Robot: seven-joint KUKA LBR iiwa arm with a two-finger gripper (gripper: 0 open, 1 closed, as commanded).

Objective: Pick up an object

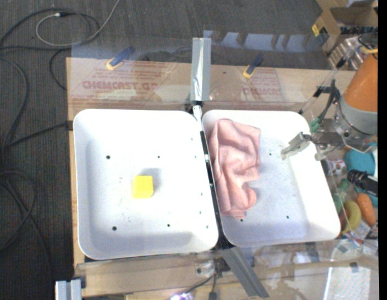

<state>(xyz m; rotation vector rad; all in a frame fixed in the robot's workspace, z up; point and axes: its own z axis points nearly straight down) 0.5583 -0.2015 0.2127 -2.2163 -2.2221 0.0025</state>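
Pink cloth [236, 166] lies crumpled in the right bin [306, 224], along that bin's left wall, its long axis running from the far edge toward the near edge; the wider end is the far one, the narrower, bunched end the near one. It sits to the left of the gripper [297, 144] with bare bin floor between them, not touching. The gripper hangs over the right part of the same bin, its pale fingers pointing left toward the cloth, and nothing shows between them; how far they are parted I cannot tell. Farther from the gripper, in the left bin [93, 230], a small yellow block [142, 187] rests flat near the middle. Beyond the bins, faded red print on the board [118, 83] is too blurred to read.
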